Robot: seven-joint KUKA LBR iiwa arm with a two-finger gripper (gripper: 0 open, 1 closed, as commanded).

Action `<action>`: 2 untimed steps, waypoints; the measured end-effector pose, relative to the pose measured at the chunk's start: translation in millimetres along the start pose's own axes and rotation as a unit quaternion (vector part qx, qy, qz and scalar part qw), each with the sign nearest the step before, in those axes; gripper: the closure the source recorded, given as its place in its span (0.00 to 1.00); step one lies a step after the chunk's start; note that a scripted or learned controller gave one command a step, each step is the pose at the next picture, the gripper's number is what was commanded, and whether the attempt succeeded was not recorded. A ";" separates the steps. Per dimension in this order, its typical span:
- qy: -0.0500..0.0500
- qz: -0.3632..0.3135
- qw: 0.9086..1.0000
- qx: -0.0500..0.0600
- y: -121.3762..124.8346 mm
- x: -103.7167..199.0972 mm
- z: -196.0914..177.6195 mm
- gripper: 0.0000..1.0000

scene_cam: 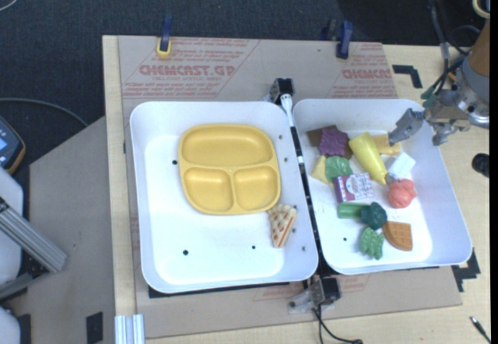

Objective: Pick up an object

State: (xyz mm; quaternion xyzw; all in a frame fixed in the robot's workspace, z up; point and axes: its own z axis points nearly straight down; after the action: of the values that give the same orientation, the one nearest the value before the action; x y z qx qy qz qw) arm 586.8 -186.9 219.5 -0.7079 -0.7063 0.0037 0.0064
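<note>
My gripper (422, 129) hangs over the far right corner of the right bin (451, 210), open, with nothing between its fingers (405, 128). Toy foods lie in a heap just to its left and nearer the camera. They include a yellow banana-like piece (369, 156), a white block (401, 166), a red round fruit (401, 194), a purple piece (333, 140), a red-and-white packet (354, 187), a dark green broccoli (373, 215), a light green piece (370, 243) and an orange wedge (398, 236). The yellow piece's far end lies closest to the fingers.
The left bin (156, 202) holds a yellow three-compartment plate (229, 167) and a toy sandwich wedge (282, 225) near its right wall. Blue clamps (343, 38) pin the cardboard at the back. Cables run near the arm at the right.
</note>
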 end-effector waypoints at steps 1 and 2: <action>-0.001 -0.001 1.000 -0.005 2.3 0.4 -5.8 0.00; 0.000 -0.001 1.000 -0.002 6.0 -6.5 55.4 0.00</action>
State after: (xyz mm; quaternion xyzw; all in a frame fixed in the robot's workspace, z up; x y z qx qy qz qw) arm 592.1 -193.2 164.0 -0.7074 -0.7068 0.0024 0.0044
